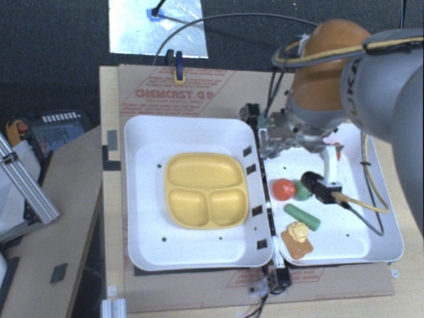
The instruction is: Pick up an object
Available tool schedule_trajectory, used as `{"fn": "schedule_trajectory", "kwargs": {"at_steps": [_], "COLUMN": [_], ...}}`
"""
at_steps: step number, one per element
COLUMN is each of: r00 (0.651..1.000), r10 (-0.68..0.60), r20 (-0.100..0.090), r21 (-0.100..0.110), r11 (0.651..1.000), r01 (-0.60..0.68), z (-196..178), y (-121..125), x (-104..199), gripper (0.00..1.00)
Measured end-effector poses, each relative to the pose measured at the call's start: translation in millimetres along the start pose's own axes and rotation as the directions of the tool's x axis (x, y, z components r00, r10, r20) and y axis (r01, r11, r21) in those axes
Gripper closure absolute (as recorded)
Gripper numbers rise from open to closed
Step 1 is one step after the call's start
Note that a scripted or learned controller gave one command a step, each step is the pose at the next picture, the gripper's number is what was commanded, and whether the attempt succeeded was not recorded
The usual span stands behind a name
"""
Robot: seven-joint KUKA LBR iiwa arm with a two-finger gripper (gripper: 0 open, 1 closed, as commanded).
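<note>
My gripper (267,142) hangs over the back left part of the right bin (381,234), close to the divider between the two bins. In front of it lie a red tomato-like ball (283,189) and a small green round piece (303,192) touching it. Nearer the front, a green cylinder (302,216) lies at a slant. An orange toast-like piece with a yellow lump on top (297,238) sits by the bin's front left corner. Nothing shows between the gripper and these things; it stands apart from them, behind the red ball.
A yellow three-part plate (204,189) lies in the middle of the left bin (142,177). The big grey and orange arm (344,65) covers the back of the right bin. A yellow cable (368,207) loops over that bin's right side.
</note>
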State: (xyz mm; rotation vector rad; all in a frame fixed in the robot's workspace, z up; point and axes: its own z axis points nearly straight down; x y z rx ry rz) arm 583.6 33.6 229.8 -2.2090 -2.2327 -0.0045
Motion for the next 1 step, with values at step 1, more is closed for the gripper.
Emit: {"fn": "schedule_trajectory", "kwargs": {"at_steps": [1], "r00": [1.0], "r10": [0.001], "r20": [0.001], "r21": [0.002], "r11": [1.0], "r01": [-0.001], "z": [11.3], "y": [-17.3], "x": [51.9], "gripper": [1.0]}}
